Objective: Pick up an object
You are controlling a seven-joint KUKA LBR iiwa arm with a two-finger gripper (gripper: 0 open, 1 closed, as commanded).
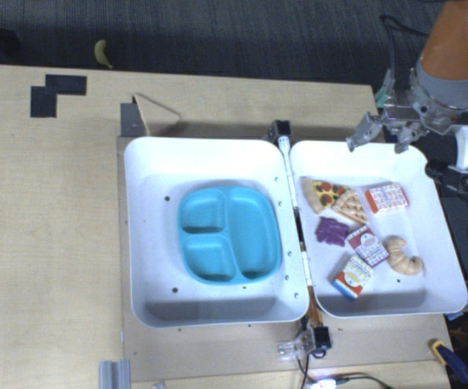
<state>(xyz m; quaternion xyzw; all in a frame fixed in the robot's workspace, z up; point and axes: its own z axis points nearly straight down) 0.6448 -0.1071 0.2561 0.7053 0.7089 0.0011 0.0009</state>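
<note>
Camera view shows the gripper (386,134) spread open and empty over the right bin's (440,217) twelve o'clock rim, while the croissant (402,255) at four o'clock looks light, rigid, and easiest pinched across its narrow middle.

The tan bench (56,241) bears two white bins, left (145,241) and right (440,217), touching side by side.

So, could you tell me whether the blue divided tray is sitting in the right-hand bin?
No, the blue tray lies in the left bin.
</note>
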